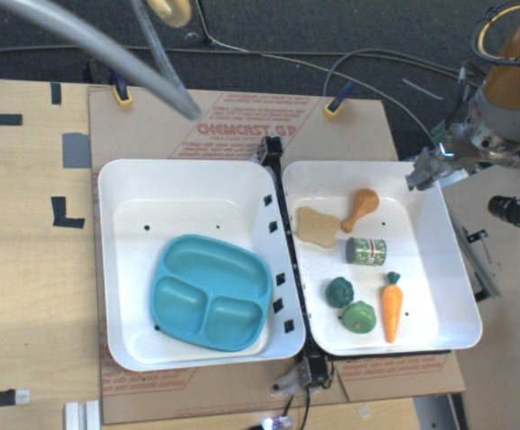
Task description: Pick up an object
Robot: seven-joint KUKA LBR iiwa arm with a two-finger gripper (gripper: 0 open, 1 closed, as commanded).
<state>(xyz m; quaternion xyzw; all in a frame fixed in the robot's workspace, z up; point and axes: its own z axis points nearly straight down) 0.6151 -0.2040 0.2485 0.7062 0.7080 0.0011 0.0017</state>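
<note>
Camera view, looking down at a slant. Two white bins sit side by side on a cardboard sheet [242, 119].

Left bin [116, 240]: holds a blue divided tray [210, 292], lying flat in the lower middle.

Right bin [447, 267]: holds all the small items, loosely grouped left of centre with gaps between most of them. A drumstick [361, 208] lies tilted at the top; a slice of bread [316, 227] is just beside it to the left; a small can [366, 251] lies on its side below. Further down are a dark green lump [339, 292], a lighter green round piece [360, 317] almost touching it, and a carrot [392, 305] pointing toward the lower edge.

The arm [501, 70] is at the upper right of the frame. Gripper [434, 170] hangs over the right bin's upper right corner, apart from every item. Cannot tell how far the jaws are parted; nothing is visibly held.

Judgement: no pick made yet. The carrot stands clearest of its neighbours, likely the easiest target.
</note>
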